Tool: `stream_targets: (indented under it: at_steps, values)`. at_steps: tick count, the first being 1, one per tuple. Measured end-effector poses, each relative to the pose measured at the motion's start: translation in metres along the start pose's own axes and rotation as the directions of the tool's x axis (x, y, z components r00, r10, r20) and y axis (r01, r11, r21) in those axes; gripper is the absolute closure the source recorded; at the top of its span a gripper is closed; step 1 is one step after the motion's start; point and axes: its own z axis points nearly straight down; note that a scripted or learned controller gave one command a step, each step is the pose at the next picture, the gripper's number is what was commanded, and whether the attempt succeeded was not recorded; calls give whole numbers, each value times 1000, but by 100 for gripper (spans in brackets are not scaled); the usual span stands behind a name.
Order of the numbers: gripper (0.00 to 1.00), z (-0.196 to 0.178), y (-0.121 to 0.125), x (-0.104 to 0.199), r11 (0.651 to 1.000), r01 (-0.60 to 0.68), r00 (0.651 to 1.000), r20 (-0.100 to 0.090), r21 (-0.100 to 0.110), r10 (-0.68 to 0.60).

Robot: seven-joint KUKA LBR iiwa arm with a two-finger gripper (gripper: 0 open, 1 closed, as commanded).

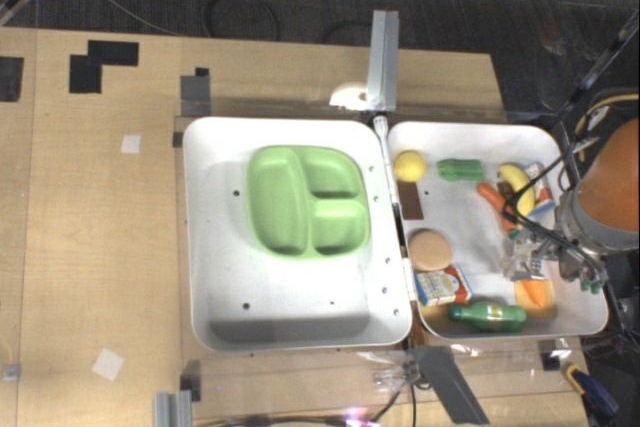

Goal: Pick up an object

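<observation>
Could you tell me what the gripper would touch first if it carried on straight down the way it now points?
Probably the orange object in the right bin: the gripper hangs just above it, though depth is hard to judge from this slanted view.

Even overhead light; glare on left bin (215, 215) floor; soft shadow along near wall; slight overall blur

Hand (528, 260) low over right bin (470, 130), beside orange block (533, 293)
</observation>
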Motion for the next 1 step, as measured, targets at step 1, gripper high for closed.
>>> stream_targets:
  at_steps: [1]
  values:
    - [0, 0, 0, 0, 1000, 1, 1000, -1, 0, -1]
